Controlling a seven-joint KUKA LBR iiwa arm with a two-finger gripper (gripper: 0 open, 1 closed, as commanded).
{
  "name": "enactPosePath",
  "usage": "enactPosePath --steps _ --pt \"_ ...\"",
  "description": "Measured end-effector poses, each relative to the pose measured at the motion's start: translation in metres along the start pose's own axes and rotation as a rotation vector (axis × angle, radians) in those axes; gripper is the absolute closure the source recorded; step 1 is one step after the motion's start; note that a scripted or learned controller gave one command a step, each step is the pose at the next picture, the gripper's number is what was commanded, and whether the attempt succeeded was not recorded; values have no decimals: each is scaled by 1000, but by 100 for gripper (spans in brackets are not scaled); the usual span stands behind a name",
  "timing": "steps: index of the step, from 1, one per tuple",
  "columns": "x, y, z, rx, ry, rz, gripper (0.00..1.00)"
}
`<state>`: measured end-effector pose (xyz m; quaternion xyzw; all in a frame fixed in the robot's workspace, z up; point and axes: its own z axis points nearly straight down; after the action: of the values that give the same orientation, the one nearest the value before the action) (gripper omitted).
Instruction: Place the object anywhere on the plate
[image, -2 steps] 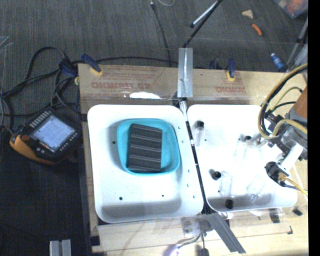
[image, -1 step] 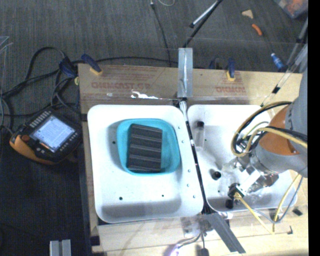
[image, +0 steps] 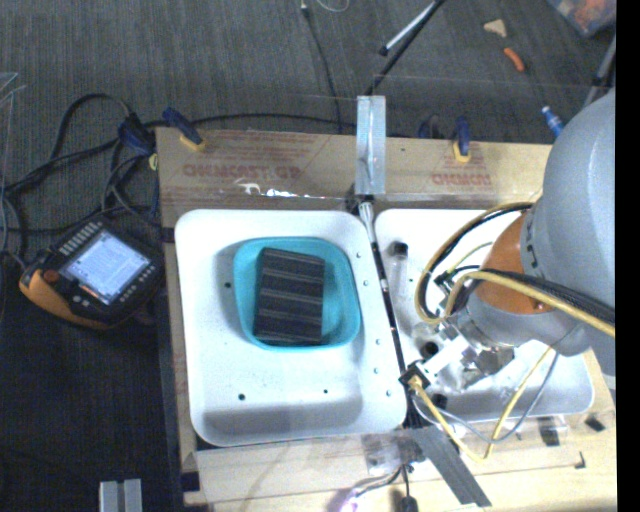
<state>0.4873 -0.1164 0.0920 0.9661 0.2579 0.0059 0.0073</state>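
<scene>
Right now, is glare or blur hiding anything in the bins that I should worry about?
Camera view: the dark ridged block on the teal plate reads sharp and evenly lit; a bright glare streak sits on the cardboard behind the left bin; the right bin is mostly masked by the arm and its cables, where detail is cluttered.

A ridged, dark grey rectangular block (image: 291, 295) lies on a turquoise square plate (image: 342, 300) in a glossy white plastic bin (image: 210, 380).
</scene>
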Motion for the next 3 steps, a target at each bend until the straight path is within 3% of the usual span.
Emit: enactPosePath --steps 1,2,3 --pt "-35 61 1 7 3 -425 0" --pt "-6 10 -226 19 -8 -442 0" --pt "37 -70 -132 21 -10 -277 0"
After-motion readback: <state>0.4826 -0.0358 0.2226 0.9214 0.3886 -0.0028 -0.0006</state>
